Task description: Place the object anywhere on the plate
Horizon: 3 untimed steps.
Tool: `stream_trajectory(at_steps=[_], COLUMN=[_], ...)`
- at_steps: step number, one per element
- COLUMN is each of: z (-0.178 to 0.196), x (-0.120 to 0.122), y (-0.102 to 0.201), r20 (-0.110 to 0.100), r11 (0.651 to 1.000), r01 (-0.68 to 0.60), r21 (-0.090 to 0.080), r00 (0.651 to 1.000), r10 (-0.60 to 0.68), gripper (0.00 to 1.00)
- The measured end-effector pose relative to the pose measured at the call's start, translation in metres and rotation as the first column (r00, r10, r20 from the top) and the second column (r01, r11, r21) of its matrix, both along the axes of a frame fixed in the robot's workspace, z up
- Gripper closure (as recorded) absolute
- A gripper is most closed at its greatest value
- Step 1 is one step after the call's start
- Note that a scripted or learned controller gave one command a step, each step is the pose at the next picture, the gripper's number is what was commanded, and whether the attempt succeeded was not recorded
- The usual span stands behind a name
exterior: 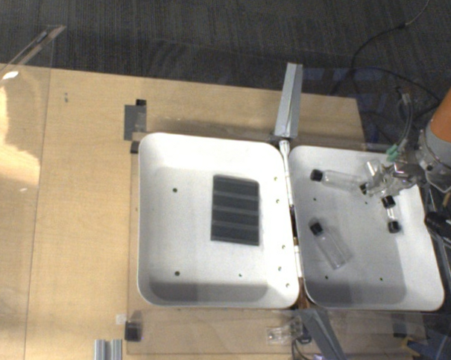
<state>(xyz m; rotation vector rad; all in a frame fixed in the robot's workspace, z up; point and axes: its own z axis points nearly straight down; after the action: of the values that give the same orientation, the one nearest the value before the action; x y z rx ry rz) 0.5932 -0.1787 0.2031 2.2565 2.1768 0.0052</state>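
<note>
The right bin sits low on the desk, and a clear little bottle with a black cap lies on its side in it. A second clear bottle with a black cap lies in the same bin, farther back. The gripper hangs over the back of that bin, just beside the second bottle, and I cannot tell how it is set. The dark plate with ridges lies flat in the middle of the left bin, well apart from both bottles. No words can be read on anything.
</note>
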Motion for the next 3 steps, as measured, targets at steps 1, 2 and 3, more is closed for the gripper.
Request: stream_trajectory(at_steps=[1, 2, 3], z=[0.036, -0.01, -0.017], x=[0.077, 0.077, 0.076], y=[0.061, 0.127, 0.228], r20=[0.001, -0.002, -0.002], r11=[0.999, 0.992, 1.0], r01=[-0.054, -0.124, -0.01], r21=[0.001, 0.002, 0.004], r00=[0.999, 0.992, 1.0], r10=[0.054, 0.124, 0.01], gripper=[1.0, 1.0, 1.0])
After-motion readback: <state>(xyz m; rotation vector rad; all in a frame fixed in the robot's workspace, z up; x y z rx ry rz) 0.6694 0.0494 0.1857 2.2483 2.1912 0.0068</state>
